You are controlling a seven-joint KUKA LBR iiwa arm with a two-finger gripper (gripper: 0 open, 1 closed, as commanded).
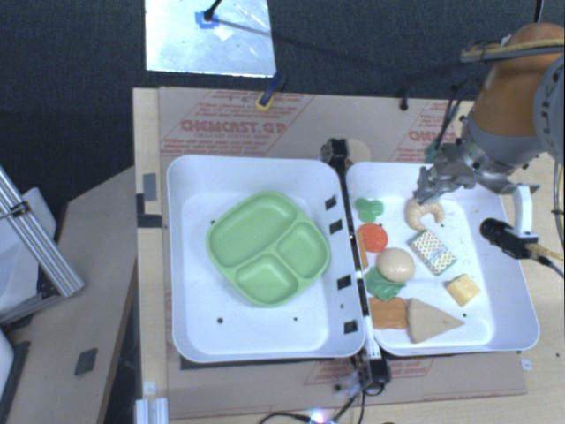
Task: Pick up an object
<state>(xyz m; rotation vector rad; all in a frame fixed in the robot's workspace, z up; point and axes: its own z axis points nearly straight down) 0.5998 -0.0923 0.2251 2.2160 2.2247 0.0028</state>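
Hovering right over the croissant (422,214), the gripper (431,191) sits low at the back of the right bin (499,321). My guess is that the croissant is the pick target, since the tool is lined up just above it. It makes sense as a choice too: it lies apart from its neighbours, with bare white floor around most of it, so there's less chance of bumping anything else.

The rest of the toy food is bunched toward the divider side of that bin. There's a green leafy bit (369,208), a tomato (373,237), an egg (395,264), a checkered block (433,251), a cheese cube (463,288) and a bread wedge (431,320) at the front. The left bin (194,237) has just a green divided plate (265,247) lying flat in the middle, well away from the action.

Now the annoying part — I can't tell whether the gripper is open or closed. Its tip is a dark, blurry clump from this angle, and I can't say if it's touching the croissant or just above it. Nothing looks lifted, so I'd call the grab not yet done.

A few other things are hard to read. The arm gets cut off at the right side, a green leaf (380,283) is tucked partly under the egg, and an orange slab (387,312) is pressed against the bread wedge — I can't say what it is.
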